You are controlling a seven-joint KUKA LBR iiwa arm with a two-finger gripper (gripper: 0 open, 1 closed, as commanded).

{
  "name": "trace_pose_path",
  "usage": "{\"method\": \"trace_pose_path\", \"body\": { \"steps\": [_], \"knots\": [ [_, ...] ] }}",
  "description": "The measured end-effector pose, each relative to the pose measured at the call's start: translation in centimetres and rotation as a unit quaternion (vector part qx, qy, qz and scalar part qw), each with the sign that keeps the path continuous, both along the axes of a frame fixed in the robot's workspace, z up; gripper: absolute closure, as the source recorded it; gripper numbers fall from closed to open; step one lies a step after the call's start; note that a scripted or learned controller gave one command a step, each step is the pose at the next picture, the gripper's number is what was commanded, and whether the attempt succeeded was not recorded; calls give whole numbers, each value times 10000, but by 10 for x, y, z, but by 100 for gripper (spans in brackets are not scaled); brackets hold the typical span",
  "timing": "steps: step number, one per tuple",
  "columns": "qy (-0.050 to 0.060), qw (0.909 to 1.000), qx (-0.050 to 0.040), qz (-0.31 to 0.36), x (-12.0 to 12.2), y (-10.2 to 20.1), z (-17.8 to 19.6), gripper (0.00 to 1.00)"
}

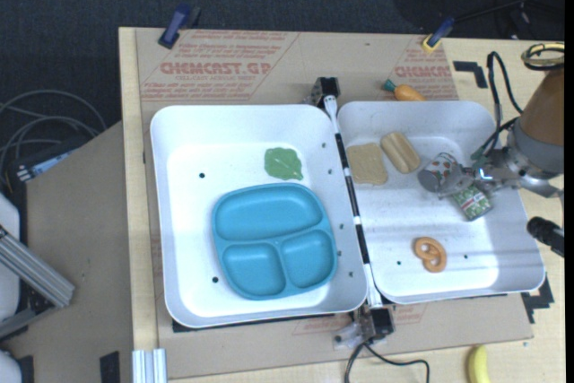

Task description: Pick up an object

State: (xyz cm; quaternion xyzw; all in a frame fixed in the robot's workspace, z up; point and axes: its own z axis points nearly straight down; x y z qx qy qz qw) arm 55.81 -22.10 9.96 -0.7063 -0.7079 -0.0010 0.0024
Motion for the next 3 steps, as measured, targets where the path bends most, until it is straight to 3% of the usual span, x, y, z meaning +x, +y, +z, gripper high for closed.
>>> {"method": "trace_pose_path", "body": {
  "steps": [1,2,3],
  "knots": [
    [-21,10000,-28,-9,1,-2,11,100],
    [-38,10000,-25,-3,5,58,-13,100],
    [-15,10000,-21,-4,-38,134,85,100]
  ]
}}
